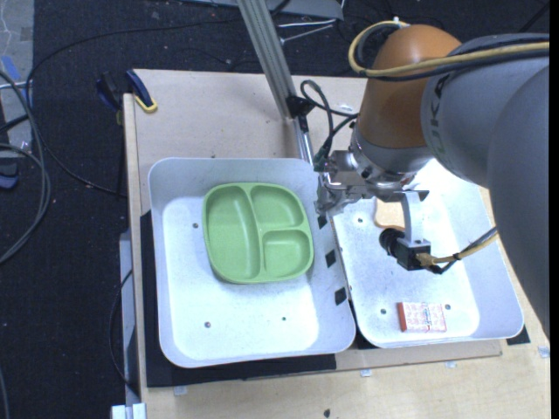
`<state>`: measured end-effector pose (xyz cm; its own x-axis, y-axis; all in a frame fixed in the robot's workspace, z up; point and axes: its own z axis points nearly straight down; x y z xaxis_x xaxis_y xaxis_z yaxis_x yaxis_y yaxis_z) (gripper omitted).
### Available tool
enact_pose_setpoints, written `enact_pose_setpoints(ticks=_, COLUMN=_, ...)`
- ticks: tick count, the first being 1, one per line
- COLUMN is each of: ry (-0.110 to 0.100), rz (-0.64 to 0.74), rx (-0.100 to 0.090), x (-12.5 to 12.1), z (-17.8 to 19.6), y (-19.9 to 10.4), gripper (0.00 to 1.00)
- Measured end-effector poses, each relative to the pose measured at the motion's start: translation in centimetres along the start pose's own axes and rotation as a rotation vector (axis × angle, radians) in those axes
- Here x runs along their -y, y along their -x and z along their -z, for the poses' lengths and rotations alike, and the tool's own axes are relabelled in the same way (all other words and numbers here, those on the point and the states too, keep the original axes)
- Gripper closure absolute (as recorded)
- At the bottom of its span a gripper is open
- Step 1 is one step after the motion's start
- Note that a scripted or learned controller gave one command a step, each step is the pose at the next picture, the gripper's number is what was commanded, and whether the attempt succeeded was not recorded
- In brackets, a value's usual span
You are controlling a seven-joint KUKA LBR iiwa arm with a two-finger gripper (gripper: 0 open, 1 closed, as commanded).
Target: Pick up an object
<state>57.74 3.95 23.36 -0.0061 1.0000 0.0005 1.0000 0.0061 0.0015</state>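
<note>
Hovering at the rim between the bins, the gripper [326, 195] has the green plate [258, 232] just beside it, toward the view's left, in the left bin [175, 321]. Whether it is open cannot be told; it appears to hold nothing.

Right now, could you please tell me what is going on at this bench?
The robot's end effector hangs low over the right bin, at its edge nearest the left bin. I cannot see it holding anything. A green divided plate lies in the left bin; a small red box lies in the right.
</note>
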Motion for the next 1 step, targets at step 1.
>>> enact_pose_setpoints(ticks=1, ry=-0.001, rz=0.001, rx=0.000, x=-0.98, z=-0.86, y=-4.70, gripper=1.00)
